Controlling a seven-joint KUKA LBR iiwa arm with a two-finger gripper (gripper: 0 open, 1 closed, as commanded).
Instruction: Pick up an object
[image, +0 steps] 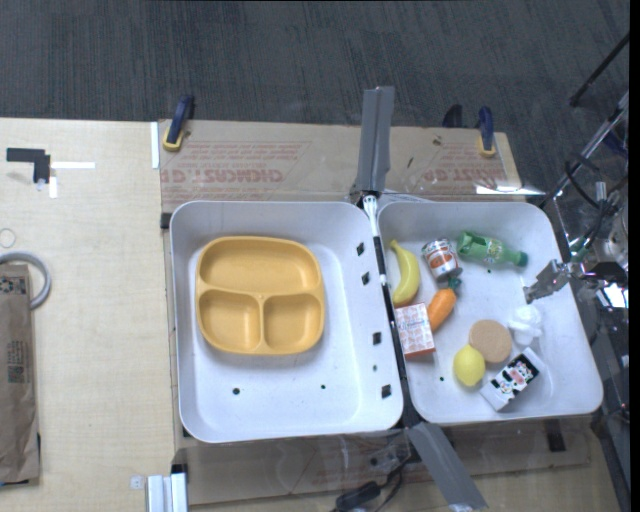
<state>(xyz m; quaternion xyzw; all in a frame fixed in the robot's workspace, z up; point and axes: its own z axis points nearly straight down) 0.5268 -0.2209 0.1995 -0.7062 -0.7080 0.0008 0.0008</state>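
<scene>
Objects for picking lie together in the right bin (560, 390), so the arm has them all within reach. Taking the banana (405, 272) as landmark: the can (440, 258) and green bottle (490, 250) are to its right, the carrot (441, 304), red carton (414, 331) and lemon (469, 367) below it. The pincer (543, 281) hovers far right of the banana, over bare bin floor; whether it is apart or together, I cannot tell. The yellow plate (260, 295) sits in the left bin (200, 400).

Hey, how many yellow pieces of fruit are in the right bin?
2. A banana lies along the right bin's left wall, and a lemon sits nearer the front, beside the round tan piece. Nothing seems to hide more.
</scene>
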